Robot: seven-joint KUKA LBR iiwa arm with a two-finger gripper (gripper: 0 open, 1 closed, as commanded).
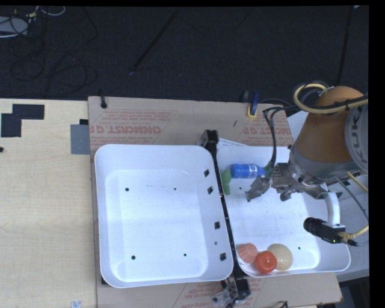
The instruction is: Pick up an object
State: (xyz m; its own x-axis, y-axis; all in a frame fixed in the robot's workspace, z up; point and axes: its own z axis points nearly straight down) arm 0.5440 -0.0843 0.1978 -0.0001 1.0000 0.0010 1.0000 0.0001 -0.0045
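Robotics lab or test bench, not a home. Two shallow white bins [156, 216] sit side by side on a taped-down cardboard sheet [162, 120] with printed lettering, laid over a pale wood bench [42, 204]. Loose cables [24, 18] trail across dark floor behind. Grey-and-orange industrial arm [331, 132] with exposed wiring reaches in from the right.

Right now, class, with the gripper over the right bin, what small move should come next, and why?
Probably a short shift toward the blue bottle, then down. The gripper hangs just below it with nothing between its fingers, and the bottle lies nearer than the red ball at the right bin's near edge.
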